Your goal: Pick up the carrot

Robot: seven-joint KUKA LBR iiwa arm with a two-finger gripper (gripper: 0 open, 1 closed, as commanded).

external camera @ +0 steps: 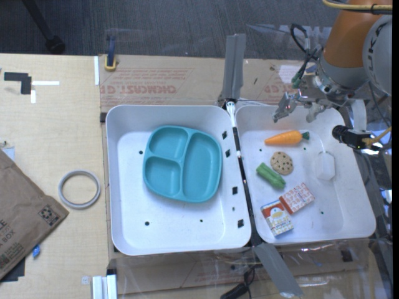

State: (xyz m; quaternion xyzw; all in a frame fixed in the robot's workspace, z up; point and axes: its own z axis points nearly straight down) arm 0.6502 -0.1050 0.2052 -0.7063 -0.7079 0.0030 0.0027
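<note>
The carrot (pixel 285 138), orange with a small green top at its right end, lies flat near the back of the right bin (pixel 349 220). My gripper (pixel 298 106) hangs above the bin's back edge, just behind and a little above the carrot, apart from it. Its fingers (pixel 282 111) are spread and nothing sits between them.
In the right bin a round cookie (pixel 282 162), a green pod (pixel 270 175), two small red-and-white packets (pixel 287 208) and a pale clear object (pixel 325 165) lie in front of the carrot. The left bin (pixel 128 229) bears a teal divided plate (pixel 183 163). A tape ring (pixel 79 188) rests on the bench at left.
</note>
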